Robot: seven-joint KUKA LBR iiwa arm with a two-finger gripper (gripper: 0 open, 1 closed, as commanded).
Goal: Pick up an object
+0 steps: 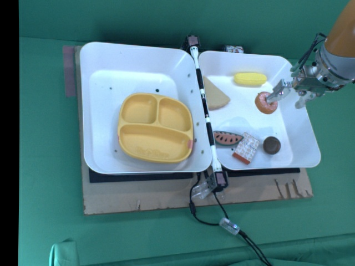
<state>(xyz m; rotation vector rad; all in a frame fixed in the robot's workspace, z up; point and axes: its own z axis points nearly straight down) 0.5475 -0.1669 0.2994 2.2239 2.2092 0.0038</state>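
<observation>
Cable (222, 218) at front; end effector (282, 91) touching donut (265, 103) (right rim close).

- The arm (343, 43) is cut off by the right and top edges; only its orange band and wrist show.
- The gripper (275, 97) reaches over the orange piece (265, 103), and one finger covers part of that piece's top; whether the jaws touch it cannot be told.
- The second finger is blurred against the right bin (302, 148) wall, so the jaws' gap cannot be read.
- The printing on the packet (246, 148), well below the jaws, is too small to read.
- The wedge (213, 95), left of the jaws, has its left edge hidden behind the divider (201, 96) between the bins.
- A pale cloth (65, 254), far lower left of the jaws, is cut off by the bottom edge.
</observation>
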